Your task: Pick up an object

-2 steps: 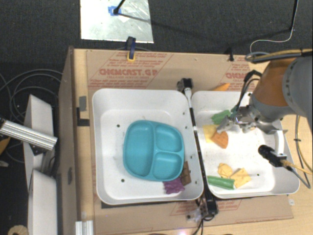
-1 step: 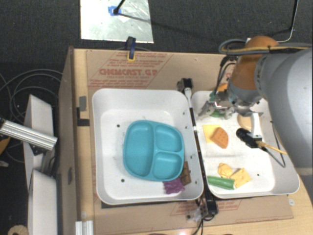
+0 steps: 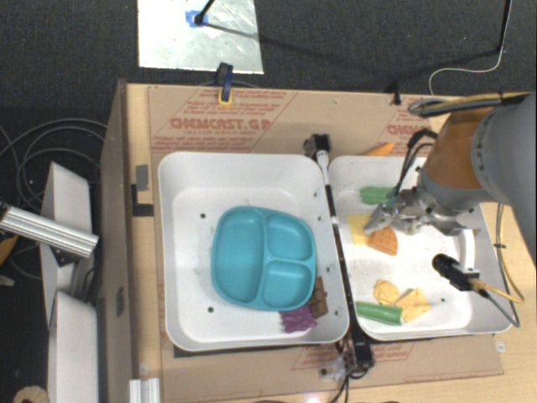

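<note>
Dark carpet around a tan bench (image 3: 210, 116). Left of centre, left bin (image 3: 186, 225) with a teal divided plate (image 3: 263, 257) lying flat inside. Purple scrap (image 3: 295, 319) and brown piece (image 3: 320, 299) close together by the plate's lower right edge. Right of centre, right bin (image 3: 419, 254): green piece (image 3: 376, 195) near the top, yellow block (image 3: 358, 227) touching an orange wedge (image 3: 385, 242), then yellow lump (image 3: 387, 291) and green pod (image 3: 377, 312) lower down. Gripper (image 3: 388, 218) just above the orange wedge; wide or narrow, impossible to tell. Grey arm (image 3: 495, 154) at the right edge.

It looked like a robotics lab: a cardboard-covered bench (image 3: 220, 112), loose cables (image 3: 44, 141) on dark carpet (image 3: 67, 32) at left, an aluminium rail (image 3: 46, 230).
</note>
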Controlling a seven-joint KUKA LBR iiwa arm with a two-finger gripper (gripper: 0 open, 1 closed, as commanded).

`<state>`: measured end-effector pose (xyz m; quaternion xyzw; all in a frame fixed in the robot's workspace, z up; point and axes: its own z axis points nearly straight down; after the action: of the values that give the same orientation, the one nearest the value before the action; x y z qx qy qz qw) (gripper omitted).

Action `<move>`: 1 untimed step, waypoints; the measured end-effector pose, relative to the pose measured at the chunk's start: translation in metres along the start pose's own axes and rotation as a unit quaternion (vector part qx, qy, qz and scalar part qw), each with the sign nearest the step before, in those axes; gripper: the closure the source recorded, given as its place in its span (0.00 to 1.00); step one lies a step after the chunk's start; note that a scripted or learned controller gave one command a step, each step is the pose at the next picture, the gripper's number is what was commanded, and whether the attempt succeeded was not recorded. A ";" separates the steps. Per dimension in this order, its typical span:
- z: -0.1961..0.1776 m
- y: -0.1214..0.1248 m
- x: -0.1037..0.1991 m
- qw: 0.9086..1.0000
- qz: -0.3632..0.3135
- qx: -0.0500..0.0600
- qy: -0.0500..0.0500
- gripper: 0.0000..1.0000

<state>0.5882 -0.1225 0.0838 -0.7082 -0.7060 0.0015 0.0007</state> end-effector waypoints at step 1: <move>0.000 -0.041 0.010 1.000 -0.002 0.000 0.001 0.00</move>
<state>0.5473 -0.1127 0.0838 -0.7070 -0.7072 0.0008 0.0013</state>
